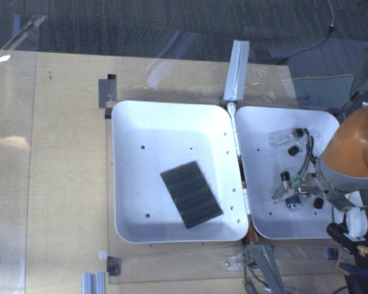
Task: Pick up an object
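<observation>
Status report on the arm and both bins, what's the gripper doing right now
Gripper low inside right bin. Dark ridged slab lies flat in left bin, untouched. Nothing on top of the slab.

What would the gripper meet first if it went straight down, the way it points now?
Probably the floor of the right bin. The gripper hangs over that bin, and no object is plainly under it. Depth is unclear from above, so this is a guess.
</observation>
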Tool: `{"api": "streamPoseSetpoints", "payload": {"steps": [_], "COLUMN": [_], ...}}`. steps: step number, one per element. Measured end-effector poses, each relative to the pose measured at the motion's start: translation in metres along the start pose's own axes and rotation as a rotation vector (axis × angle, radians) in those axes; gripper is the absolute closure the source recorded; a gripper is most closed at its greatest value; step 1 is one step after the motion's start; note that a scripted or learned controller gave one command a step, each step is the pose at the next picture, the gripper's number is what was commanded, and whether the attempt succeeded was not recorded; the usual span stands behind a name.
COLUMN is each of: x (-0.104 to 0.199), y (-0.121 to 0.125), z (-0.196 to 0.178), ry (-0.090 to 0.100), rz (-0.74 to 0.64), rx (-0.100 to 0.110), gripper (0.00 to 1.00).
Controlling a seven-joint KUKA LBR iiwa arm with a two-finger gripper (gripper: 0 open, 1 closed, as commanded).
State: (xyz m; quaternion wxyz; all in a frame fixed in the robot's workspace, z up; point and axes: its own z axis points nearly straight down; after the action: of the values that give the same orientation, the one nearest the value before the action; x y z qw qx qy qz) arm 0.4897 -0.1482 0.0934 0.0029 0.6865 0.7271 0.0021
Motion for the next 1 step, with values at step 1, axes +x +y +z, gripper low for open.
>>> {"api": "streamPoseSetpoints", "payload": {"steps": [1], "x": [-0.0001], "y": [0.0031], "z": [-0.0104], "ry": [-0.002], "rz": [-0.003], "rx": [-0.006], "gripper": [1.00]}}
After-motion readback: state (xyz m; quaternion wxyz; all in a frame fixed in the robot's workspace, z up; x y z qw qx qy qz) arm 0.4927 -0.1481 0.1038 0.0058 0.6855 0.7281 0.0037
